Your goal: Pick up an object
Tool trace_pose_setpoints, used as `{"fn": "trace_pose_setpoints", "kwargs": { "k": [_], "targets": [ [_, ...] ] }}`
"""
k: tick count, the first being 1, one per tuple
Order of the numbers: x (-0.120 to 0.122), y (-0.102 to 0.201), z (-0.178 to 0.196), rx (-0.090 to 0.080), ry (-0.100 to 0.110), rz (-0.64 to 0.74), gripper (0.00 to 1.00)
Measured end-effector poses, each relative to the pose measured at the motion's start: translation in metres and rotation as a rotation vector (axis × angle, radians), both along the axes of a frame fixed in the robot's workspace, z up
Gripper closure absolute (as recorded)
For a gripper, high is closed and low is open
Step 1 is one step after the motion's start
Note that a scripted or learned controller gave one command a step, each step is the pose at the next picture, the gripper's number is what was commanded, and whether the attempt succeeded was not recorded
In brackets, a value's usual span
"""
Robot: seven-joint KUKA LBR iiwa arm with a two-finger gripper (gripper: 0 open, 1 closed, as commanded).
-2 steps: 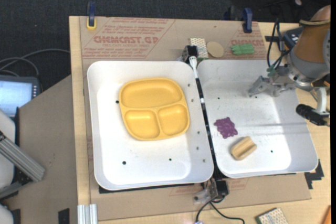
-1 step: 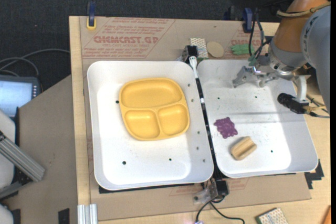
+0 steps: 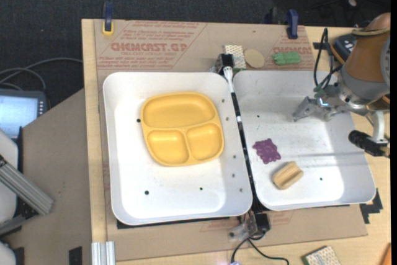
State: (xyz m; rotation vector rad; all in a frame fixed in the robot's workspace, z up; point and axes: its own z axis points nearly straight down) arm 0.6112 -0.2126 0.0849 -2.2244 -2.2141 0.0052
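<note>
In the right bin (image 3: 347,189) lie a small purple bunch-like object (image 3: 267,150) and a tan block (image 3: 287,175), both near the bin's front left. My gripper (image 3: 321,110) hangs over the rear part of that bin, up and to the right of both objects and well apart from them. Its two grey fingers (image 3: 303,111) are spread open with nothing between them. The grey arm with its orange band (image 3: 372,40) comes in from the right.
The left bin (image 3: 124,183) holds a yellow divided plate (image 3: 182,128). Behind the bins on the bench lie a green piece (image 3: 286,58), a tan disc (image 3: 254,58) and a small white patterned piece (image 3: 232,51). Blue clamps (image 3: 291,23) sit at the rear edge.
</note>
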Motion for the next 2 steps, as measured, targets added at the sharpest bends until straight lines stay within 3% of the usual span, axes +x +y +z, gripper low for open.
{"fn": "trace_pose_setpoints", "kwargs": {
  "k": [1, 2],
  "targets": [
    [0.017, 0.123, 0.000, 0.008, -0.002, 0.015, 0.00],
    [0.004, 0.049, 0.000, -0.003, -0.004, -0.001, 0.00]
  ]
}}
